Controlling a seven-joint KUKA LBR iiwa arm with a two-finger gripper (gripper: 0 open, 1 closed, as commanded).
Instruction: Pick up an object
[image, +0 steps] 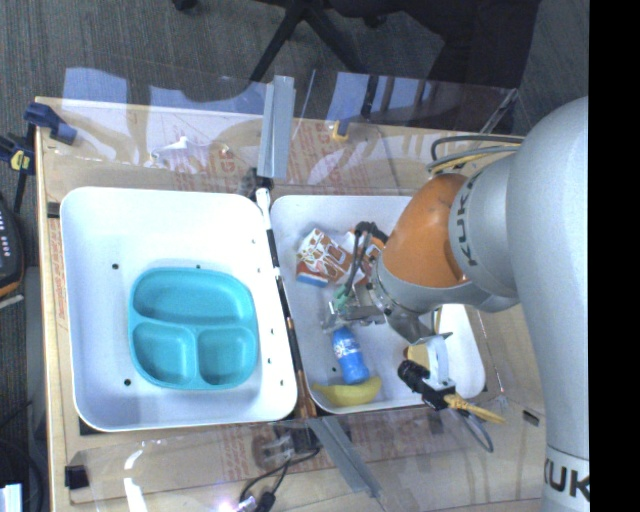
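Wooden tabletop (170, 150), two bins. Arm is low in the right bin (290, 215), approach step; jaws (350, 305) state untellable (wrist hides them). Bottle (348, 358) just beneath, banana (350, 392) beside. Next, I judge: settle over the bottle and close.

My one fixed camera looks down at a slant on both bins: left bin (90, 300), right bin (300, 215); arm (540, 230) enters frame right.

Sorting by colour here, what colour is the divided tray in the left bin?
Turquoise blue; the divided tray shows plainly in the camera view.
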